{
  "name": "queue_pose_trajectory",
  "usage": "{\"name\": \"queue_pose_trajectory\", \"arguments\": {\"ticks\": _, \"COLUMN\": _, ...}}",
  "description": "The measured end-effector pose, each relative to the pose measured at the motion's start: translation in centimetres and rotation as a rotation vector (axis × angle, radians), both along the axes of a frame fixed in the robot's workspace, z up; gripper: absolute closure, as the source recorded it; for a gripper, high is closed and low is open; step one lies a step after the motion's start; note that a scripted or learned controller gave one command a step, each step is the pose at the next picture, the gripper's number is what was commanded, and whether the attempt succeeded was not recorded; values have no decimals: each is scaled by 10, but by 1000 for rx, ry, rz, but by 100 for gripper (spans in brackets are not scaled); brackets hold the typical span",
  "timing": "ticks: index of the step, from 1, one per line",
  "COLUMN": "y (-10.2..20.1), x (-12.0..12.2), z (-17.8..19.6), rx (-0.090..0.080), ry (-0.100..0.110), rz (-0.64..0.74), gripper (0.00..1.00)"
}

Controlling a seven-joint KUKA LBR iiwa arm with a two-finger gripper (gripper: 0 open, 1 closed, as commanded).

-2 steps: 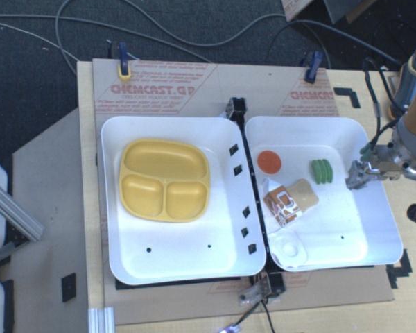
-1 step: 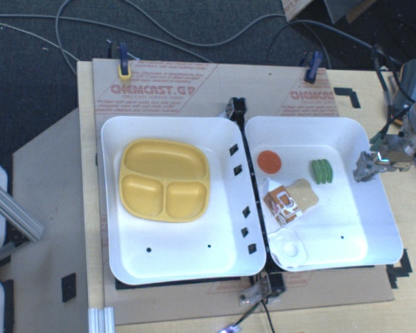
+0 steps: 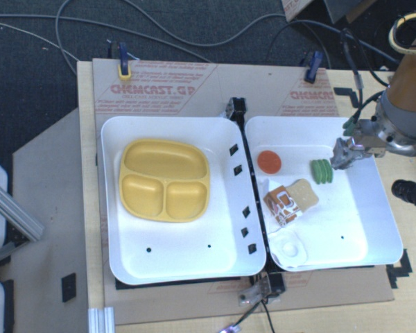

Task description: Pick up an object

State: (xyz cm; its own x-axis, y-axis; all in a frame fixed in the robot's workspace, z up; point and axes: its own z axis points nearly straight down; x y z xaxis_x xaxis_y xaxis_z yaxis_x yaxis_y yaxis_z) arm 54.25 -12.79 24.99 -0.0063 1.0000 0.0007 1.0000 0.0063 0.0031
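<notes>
Nearest the camera, at the front rim of the right bin [image 3: 385,255], a small clear plastic piece [image 3: 289,247] lies flat on the white floor, well to the near left of the pincer [image 3: 342,155]. Just beyond it sits a brown and orange snack packet [image 3: 283,205] with a tan, biscuit-like slab [image 3: 304,194] touching its far right corner. An orange disc [image 3: 269,161] lies farther left of the pincer, near the divider between the bins. A green ridged object [image 3: 322,171] rests just beside the pincer, on its near left side, apparently not touching it. The pincer itself hangs low over the far right part of the right bin, on a grey arm [image 3: 395,120] with an orange band above the wrist. From this angle I cannot tell how the pincer stands, and nothing is visibly gripped in it. Far to the left, the left bin [image 3: 118,248] holds a yellow three-compartment tray [image 3: 165,179]. Two blue clamps [image 3: 124,59] grip the bench's back edge.
</notes>
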Motion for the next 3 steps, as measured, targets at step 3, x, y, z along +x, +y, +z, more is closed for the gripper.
{"name": "queue_pose_trajectory", "arguments": {"ticks": 3, "y": 141, "x": 48, "z": -25, "rx": 0, "ry": 2, "rz": -2, "gripper": 100}}
